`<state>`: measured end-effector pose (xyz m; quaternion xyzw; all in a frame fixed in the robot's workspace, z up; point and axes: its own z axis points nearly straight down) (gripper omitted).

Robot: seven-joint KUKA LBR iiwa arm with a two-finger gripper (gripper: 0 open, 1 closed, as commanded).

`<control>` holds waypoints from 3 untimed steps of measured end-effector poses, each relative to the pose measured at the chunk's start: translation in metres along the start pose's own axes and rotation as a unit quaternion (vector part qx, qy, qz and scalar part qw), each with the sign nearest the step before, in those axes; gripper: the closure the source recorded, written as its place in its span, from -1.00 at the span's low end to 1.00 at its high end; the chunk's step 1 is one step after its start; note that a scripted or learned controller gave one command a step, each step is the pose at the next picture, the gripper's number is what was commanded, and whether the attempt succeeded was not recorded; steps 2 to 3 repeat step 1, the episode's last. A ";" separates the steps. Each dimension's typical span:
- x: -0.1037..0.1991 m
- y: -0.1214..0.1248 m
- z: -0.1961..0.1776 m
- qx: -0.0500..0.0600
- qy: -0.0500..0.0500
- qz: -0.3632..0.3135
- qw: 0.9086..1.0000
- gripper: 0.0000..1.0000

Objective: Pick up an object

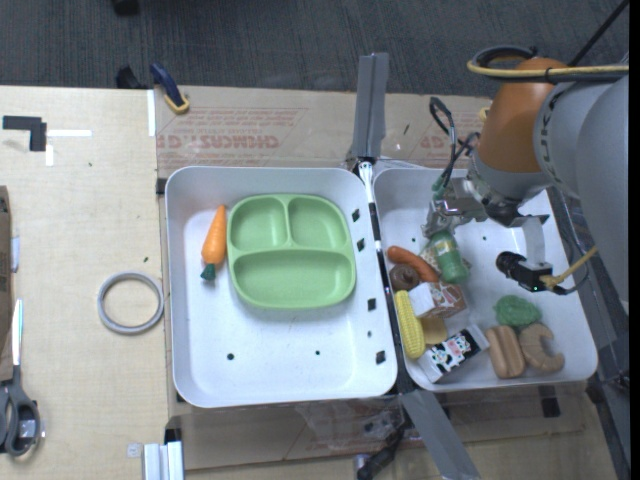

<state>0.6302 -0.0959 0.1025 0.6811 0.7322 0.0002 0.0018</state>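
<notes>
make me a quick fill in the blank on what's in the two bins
1. The green divided plate lies in the ____ bin.
2. The toy lying beside the plate on its left is a ____.
3. The yellow corn cob lies in the ____ bin, near the divider.
4. The gripper hangs over a green ____.

Missing words: left; carrot; right; bottle

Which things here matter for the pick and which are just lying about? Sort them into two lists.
For the pick: claw; green bottle just below it; orange sausage; corn cob; milk carton; green lump; all in the right bin.

Lying about: carrot and green divided plate in the left bin; tape ring; scissors.
</notes>
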 end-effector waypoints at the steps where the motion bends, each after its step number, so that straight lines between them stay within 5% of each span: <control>1: 0.041 0.032 -0.089 0.001 0.000 0.080 0.997 1.00; 3: 0.041 0.032 -0.089 0.001 0.000 0.080 0.997 1.00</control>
